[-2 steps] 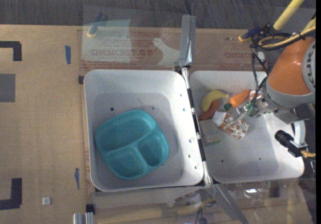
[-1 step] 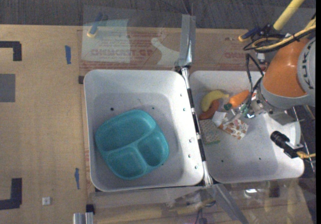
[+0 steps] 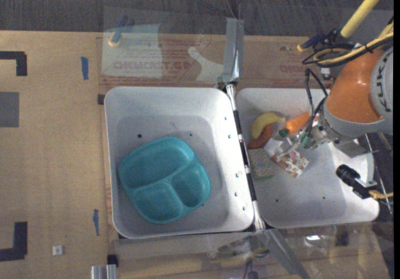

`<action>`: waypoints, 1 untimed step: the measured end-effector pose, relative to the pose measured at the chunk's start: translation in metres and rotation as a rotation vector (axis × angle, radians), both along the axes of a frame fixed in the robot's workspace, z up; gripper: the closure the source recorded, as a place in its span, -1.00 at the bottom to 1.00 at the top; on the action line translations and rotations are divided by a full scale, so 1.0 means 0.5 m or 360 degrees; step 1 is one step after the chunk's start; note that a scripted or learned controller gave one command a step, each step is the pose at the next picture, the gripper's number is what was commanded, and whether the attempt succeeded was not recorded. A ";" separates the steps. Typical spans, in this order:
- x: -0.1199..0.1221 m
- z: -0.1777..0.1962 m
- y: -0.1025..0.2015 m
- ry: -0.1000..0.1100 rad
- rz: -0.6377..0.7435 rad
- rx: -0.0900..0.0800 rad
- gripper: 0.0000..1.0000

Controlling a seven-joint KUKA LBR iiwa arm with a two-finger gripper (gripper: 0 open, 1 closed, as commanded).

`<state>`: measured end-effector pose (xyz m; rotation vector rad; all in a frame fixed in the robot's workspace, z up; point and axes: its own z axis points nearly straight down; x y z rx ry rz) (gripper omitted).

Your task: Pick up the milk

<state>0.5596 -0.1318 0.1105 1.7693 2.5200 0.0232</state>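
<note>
The milk is a small white carton with red print, lying tilted on the floor of the right bin, left of its middle. My gripper hangs just above the carton's upper right end, reaching in from the right below the orange wrist band. Whether it touches the carton cannot be told at this scale.
A yellow banana, an orange carrot-like piece and a red-brown item crowd the right bin's back left corner. A small flat patterned packet lies left of the milk. The left bin holds a teal divided plate.
</note>
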 end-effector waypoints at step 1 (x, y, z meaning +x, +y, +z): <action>0.007 0.030 0.016 -0.0005 0.0012 0.0024 1.00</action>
